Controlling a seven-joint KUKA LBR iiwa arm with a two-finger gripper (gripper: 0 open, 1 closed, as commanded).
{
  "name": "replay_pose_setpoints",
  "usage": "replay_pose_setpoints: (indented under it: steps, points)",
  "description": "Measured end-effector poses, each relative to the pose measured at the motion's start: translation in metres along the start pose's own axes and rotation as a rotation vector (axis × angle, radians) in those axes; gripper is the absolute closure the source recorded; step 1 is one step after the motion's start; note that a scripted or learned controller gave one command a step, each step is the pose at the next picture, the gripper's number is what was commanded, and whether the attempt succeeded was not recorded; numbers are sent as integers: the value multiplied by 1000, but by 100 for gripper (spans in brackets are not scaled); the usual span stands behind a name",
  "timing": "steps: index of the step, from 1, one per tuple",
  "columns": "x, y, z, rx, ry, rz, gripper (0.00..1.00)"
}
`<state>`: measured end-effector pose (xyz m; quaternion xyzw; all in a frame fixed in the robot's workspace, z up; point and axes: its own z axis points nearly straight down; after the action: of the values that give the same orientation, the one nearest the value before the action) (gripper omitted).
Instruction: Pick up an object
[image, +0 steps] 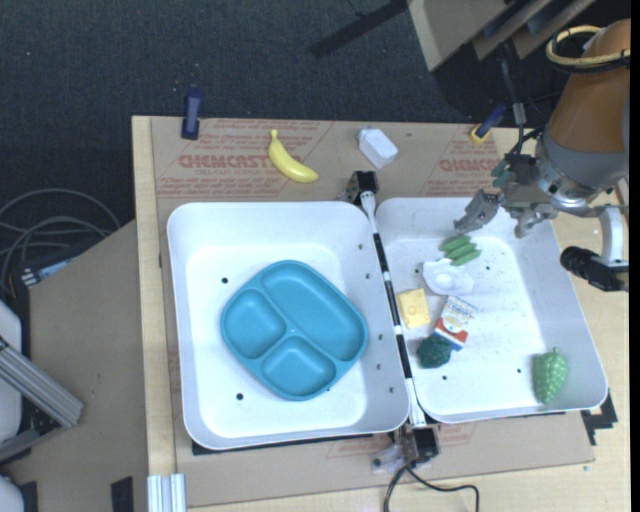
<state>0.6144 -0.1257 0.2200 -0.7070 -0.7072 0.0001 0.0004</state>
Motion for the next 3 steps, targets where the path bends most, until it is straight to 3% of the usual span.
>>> replay_pose_setpoints:
  steps: [1, 2, 3]
  points:
    - [-4, 51, 104, 1, 0, 0, 0]
    - [-5, 40, 135, -2, -2, 0, 0]
    - [-13, 26, 135, 1, 0, 1, 0]
